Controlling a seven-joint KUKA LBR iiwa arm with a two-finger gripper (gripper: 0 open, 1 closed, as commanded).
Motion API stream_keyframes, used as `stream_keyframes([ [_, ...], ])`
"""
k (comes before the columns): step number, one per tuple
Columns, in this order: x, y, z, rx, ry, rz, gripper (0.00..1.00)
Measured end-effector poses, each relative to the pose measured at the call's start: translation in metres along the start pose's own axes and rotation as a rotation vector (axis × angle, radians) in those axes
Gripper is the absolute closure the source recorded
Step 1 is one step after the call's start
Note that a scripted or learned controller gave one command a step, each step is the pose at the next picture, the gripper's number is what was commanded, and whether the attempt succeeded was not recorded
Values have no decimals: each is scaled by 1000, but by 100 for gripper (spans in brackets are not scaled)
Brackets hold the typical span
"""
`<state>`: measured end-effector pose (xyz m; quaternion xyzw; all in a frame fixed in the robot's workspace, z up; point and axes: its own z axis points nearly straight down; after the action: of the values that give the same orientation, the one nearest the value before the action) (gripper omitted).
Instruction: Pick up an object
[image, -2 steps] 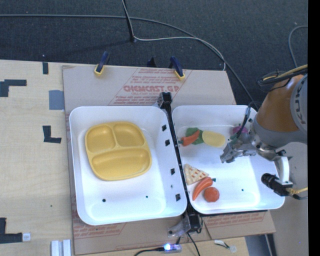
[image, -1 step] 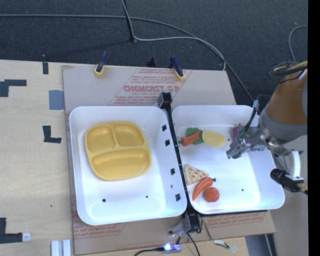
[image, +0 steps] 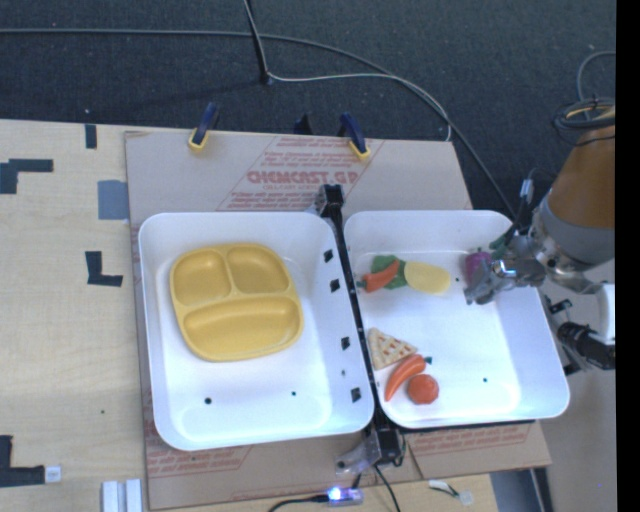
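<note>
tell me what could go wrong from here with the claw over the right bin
1. The claw has a purple piece at its tip; whether it is firmly gripped is unclear, so it may drop if lifted.
2. The claw sits close to the right bin's far wall, so a sideways move could bump it.
3. The yellow piece lies just beside the claw, and a descent could nudge it into the carrot.

At the right edge of the frame the arm (image: 585, 200) is cut off, and the purple object (image: 478, 266) is partly hidden by the gripper (image: 492, 280).
</note>
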<state>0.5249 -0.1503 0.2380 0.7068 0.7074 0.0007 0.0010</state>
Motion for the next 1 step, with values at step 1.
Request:
stream_keyframes([
  [1,0,3,-42,0,0,0,100],
])
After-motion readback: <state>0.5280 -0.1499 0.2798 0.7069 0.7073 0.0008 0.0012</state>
